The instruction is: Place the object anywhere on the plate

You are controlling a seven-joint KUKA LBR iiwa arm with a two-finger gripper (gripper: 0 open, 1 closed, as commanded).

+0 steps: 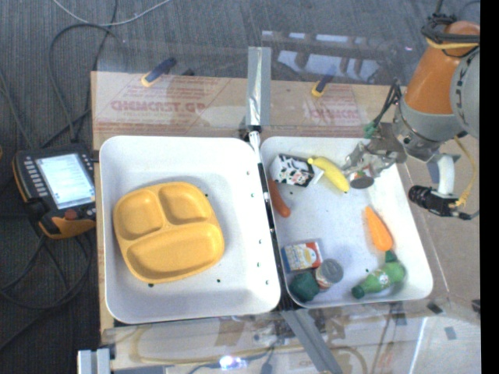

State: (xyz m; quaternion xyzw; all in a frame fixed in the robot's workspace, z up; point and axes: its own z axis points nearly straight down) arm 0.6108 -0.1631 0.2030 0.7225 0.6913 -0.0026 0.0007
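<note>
Plate-bound objects lie in the right white bin (pixel 413 232); the yellow three-compartment plastic plate (pixel 168 231) sits in the left white bin (pixel 117 162). Rightward: black-and-white cow-print carton (pixel 294 170), yellow banana (pixel 331 173), orange carrot (pixel 378 229), green bottle (pixel 380 280). End effector (pixel 360 170) hovers beside the banana; grip state indiscernible.

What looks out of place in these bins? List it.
Nothing looks spilled or broken. The green bottle lies on its side in the right bin, and the small sausage rests against the divider edge. The yellow plate sits slightly skewed in the left bin.
</note>
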